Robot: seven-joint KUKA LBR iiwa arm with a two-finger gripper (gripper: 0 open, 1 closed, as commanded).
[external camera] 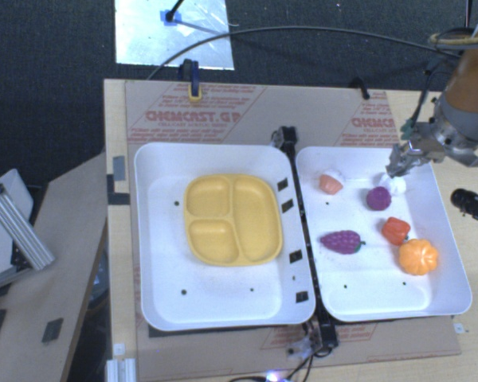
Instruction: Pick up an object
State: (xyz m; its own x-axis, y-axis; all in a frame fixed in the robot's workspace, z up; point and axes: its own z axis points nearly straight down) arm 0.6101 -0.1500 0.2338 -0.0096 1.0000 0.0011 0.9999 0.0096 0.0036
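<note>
Near the far edge of the right bin (454, 293), the gripper (400, 168) is seen hovering just above a small white object (397, 185). Whether it is released or clenched cannot be told. Just beside and toward the camera's lower left, a round purple fruit (378, 198) is found, compact, without a clear long axis. An orange-red piece (395, 230) and a purple grape bunch (342, 241) are placed further off.

Yellow compartment plastic tray (233, 218) in left white bin (163, 293); right white bin (366, 297): purple plastic grape bunch (341, 241), orange round plastic fruit (418, 256), red plastic pepper (396, 230).
</note>
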